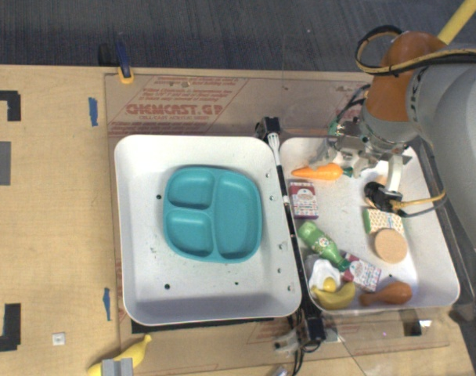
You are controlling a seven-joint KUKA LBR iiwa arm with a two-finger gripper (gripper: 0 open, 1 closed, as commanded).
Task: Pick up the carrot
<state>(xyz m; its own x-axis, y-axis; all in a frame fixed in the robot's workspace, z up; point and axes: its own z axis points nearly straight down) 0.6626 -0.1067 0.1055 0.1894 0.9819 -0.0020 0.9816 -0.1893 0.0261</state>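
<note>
The carrot (317,172) is orange with a small green tip. It lies roughly level near the far left corner of the right bin (434,210). My gripper (352,161) hangs just right of the carrot's thick end, close to it or touching it. The wrist body hides the place where they meet, so I cannot tell whether the carrot is held.
In the right bin are a red-and-white box (303,200), a green bottle (320,241), a banana (334,294), a tan round disc (391,245), a brown drumstick (387,292) and small packets. A teal divided plate (214,214) sits in the left bin (136,233).
</note>
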